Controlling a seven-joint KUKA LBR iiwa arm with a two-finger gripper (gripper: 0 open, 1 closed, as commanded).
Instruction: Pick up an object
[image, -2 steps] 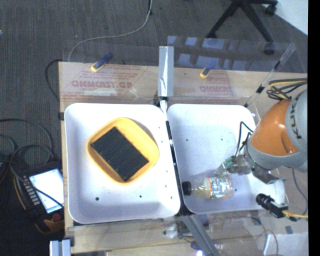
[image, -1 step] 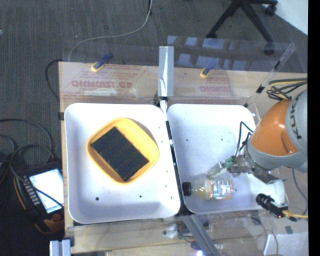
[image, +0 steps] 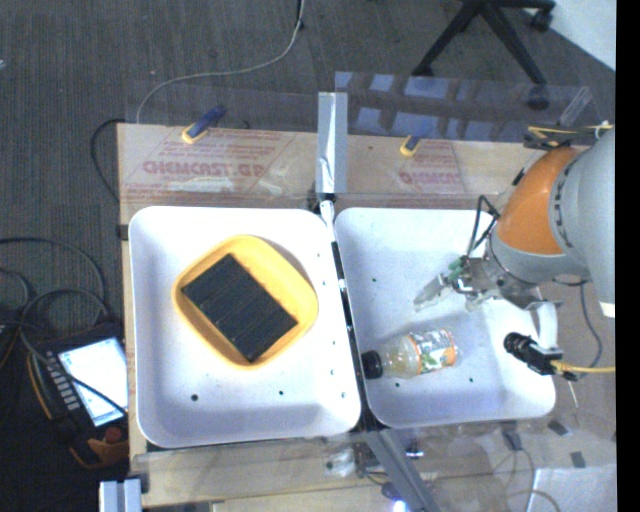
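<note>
Pick station, two white bins, one arm over the right-hand bin.

Pincer (image: 432, 292): fingers spread apart, nothing between them, hovering above the right bin (image: 400, 240) floor. Plastic bottle (image: 415, 355): lying on its side, black cap leftward, just below the pincer and apart from it. Yellow dish (image: 290, 270) carrying a dark ribbed slab (image: 240, 307): far left of the pincer, in the left bin (image: 160, 400).

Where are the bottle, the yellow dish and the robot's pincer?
bottle (image: 418, 355): camera view, on its labelled middle.
yellow dish (image: 297, 272): camera view, on its bare right rim.
pincer (image: 432, 292): camera view, at its tips above the bottle.
</note>
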